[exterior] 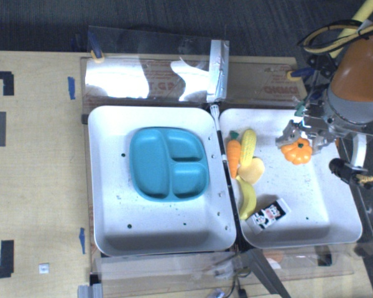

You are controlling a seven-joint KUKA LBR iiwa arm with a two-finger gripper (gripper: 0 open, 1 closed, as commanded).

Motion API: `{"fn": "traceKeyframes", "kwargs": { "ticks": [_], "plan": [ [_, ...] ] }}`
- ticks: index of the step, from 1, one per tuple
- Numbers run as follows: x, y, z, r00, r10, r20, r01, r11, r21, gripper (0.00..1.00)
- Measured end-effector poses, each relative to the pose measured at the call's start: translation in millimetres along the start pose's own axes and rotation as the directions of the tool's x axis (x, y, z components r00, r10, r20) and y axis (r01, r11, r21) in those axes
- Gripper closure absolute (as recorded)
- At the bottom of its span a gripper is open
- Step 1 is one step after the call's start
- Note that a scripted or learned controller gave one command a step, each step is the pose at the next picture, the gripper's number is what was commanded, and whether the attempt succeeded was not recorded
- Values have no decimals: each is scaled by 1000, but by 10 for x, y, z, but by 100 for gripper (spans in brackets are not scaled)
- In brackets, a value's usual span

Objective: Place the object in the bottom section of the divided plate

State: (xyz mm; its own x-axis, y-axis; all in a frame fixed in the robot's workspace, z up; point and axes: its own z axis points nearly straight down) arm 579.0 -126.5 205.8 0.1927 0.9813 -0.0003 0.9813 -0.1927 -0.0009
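Observation:
A blue divided plate (169, 163) lies in the left bin (105, 216); it has one large section on the left and two smaller ones on the right. A small orange pumpkin (297, 153) with a green stem sits in the upper right part of the right bin (317, 222). My gripper (303, 134) hangs directly over the pumpkin's top, touching or nearly touching it. Whether the pumpkin rests on the bin floor or is lifted is unclear.
Along the right bin's left wall lie a carrot (234, 156), a corn cob (248, 144), a pale yellow piece (252, 170) and a banana (247, 198). A black-and-white box (269, 214) sits near the front. The raised wall (221, 160) between the bins separates pumpkin and plate.

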Motion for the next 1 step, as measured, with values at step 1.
{"fn": "traceKeyframes", "kwargs": {
  "ticks": [1],
  "plan": [
    [842,-248,-130,1000,18,-2,-18,1000,3,100]
  ]
}}
